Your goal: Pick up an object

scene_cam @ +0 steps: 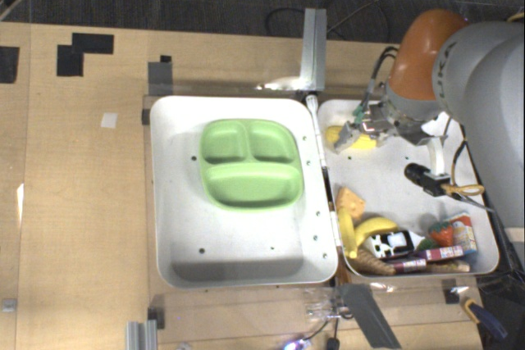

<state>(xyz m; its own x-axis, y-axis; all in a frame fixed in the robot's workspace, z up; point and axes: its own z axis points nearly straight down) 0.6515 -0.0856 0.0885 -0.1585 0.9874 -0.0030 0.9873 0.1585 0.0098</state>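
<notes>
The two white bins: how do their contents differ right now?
The left bin holds one large green divided plate lying flat near its middle; the right bin holds many small things, including a banana, heaped mostly along its near edge. The gripper is down in the right bin's far corner, not the left. Both bins are shallow and white.

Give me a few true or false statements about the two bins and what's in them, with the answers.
1. The green divided plate lies in the left bin. True.
2. The banana lies in the left bin. False: it lies in the right bin, near its front edge.
3. The gripper is over the back part of the right bin, next to a yellow object. True.
4. The green divided plate is stacked with food. False: its compartments look bare.
5. Most of the small items sit along the front of the right bin. True.
</notes>
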